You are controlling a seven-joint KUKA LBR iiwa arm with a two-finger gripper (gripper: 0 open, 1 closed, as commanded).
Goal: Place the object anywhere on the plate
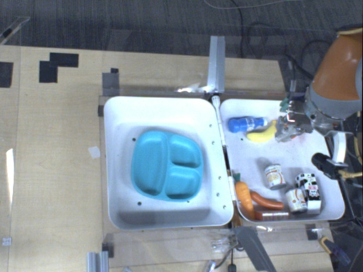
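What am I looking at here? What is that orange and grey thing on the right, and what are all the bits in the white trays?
This is one picture from a camera fixed above a bench, looking down at a slant. The orange and grey shape is a robot arm reaching in from the right. At its tip is a gripper, a two-fingered claw for picking things up; it hovers over the top of the right bin, and I cannot tell whether its fingers are open or whether it holds anything.

The left bin holds a blue plate with three compartments. That is where an object should end up.

The right bin holds the objects: a blue bottle beside a yellow piece close to the gripper, a small can, a toy carrot, a sausage-like piece, and a black-and-white spotted item.
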